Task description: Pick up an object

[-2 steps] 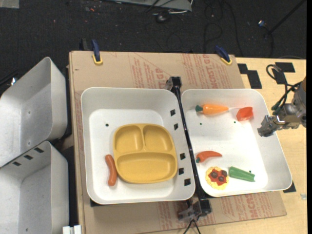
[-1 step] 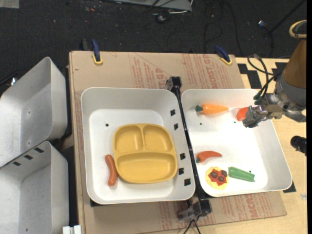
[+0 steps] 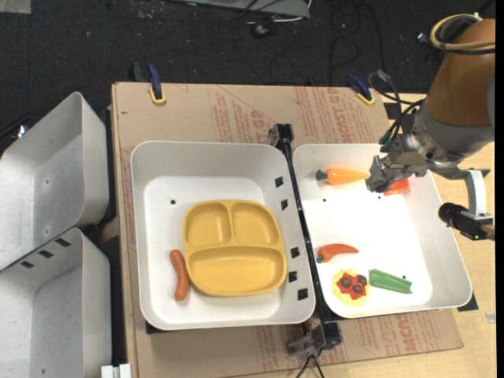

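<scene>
A small red-orange plastic piece lies at the back of the right white bin, just beside the orange toy carrot. The dark two-finger gripper sits low against it, so this looks like the grasp itself. Fingers: I cannot tell. Next it needs a firm close, then a straight lift.
</scene>
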You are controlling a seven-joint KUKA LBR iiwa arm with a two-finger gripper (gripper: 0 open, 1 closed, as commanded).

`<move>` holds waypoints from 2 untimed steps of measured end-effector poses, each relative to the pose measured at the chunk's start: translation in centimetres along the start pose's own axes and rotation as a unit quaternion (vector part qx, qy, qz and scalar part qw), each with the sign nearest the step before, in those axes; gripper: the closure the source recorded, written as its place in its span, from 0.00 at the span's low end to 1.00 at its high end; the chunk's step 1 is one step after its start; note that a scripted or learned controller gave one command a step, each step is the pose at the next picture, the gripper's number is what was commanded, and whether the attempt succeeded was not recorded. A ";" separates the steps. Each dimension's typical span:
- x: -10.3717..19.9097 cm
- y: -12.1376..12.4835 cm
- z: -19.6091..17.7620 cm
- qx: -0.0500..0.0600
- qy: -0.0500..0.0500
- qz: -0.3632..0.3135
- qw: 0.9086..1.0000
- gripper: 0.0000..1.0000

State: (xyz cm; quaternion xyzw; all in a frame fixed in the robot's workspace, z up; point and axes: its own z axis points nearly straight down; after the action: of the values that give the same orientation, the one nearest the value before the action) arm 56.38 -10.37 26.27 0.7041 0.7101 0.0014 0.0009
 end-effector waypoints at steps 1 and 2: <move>4.4 2.4 1.7 0.001 0.000 0.000 1.000 1.00; 10.3 4.4 2.8 0.001 0.000 0.000 1.000 1.00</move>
State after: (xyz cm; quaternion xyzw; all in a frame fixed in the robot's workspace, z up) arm 60.70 -0.07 23.45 0.7041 0.7101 0.0010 0.0002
